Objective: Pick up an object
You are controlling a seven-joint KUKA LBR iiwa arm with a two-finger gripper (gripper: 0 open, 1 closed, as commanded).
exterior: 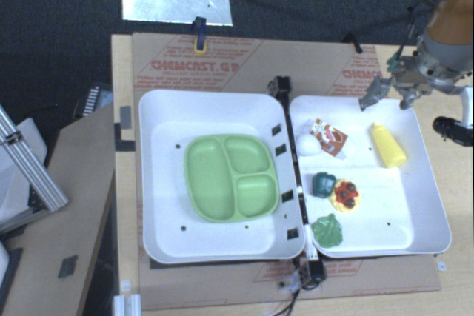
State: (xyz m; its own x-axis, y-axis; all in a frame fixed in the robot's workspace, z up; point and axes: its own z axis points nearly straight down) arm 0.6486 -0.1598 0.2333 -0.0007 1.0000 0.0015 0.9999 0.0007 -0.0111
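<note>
The claw [390,94] hangs over the far rim of the right bin [422,218], near that bin's far right corner, its two fingers spread apart with nothing between them. The grey arm [444,41] with its orange band reaches in from the right.

All the loose things lie in the right bin. The yellow bottle [387,145] is the closest to the claw, lying on its side just nearer the camera than the fingers and apart from them. To its left sits a red and white packet [329,138], with a white ball [306,145] touching its left edge. Further toward the camera are a dark teal piece [323,184] and, just beside it on the right, a yellow piece with red spots [345,195]. A green leafy piece [327,231] rests near the bin's near left corner, well apart from the claw.

The left bin [163,233] holds a green divided tray [229,177]. Both bins sit on a cardboard sheet [222,66] on the worktop
</note>
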